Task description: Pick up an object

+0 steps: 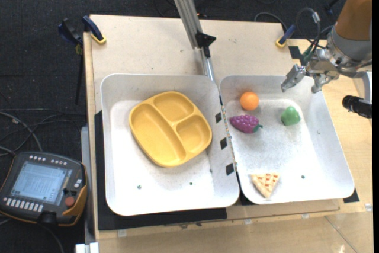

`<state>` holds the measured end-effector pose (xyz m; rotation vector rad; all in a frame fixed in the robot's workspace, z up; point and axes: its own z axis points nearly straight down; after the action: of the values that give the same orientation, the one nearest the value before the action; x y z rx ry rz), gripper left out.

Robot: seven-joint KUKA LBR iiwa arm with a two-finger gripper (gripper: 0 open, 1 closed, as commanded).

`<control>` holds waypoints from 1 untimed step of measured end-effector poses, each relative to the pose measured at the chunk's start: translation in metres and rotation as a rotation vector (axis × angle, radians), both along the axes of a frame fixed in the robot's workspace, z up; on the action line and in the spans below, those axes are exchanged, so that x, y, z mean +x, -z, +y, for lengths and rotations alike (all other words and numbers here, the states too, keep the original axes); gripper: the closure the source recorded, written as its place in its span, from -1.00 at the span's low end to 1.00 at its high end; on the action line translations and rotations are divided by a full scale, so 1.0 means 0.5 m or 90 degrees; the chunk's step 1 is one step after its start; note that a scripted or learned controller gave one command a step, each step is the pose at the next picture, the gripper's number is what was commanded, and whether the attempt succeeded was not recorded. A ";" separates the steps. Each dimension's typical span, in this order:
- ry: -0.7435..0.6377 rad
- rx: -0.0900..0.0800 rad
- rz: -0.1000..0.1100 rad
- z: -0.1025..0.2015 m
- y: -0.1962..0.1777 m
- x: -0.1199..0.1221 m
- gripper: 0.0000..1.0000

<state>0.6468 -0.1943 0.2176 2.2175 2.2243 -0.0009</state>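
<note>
Four small toy foods lie in the right bin, with the gripper spread and holding nothing above that bin's far right corner.

Nearest the camera, a waffle-patterned wedge (265,184) lies by the front rim of the right bin (331,157). Farther in, a purple grape bunch (244,123) and a green rounded piece (290,116) lie side by side but apart, and an orange ball (249,101) sits just beyond the grapes. The gripper (303,80), fingers parted with nothing between them, hangs above and to the right of the green piece, the closest object to it, and well apart from the wedge. In the left bin (118,186) rests a yellow three-compartment plate (170,128). Both bins sit on the wooden surface (148,44).
</note>
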 end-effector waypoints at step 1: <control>0.000 0.000 0.000 0.000 0.000 0.000 -1.00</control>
<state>0.6468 -0.1943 0.2177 2.2174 2.2243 -0.0014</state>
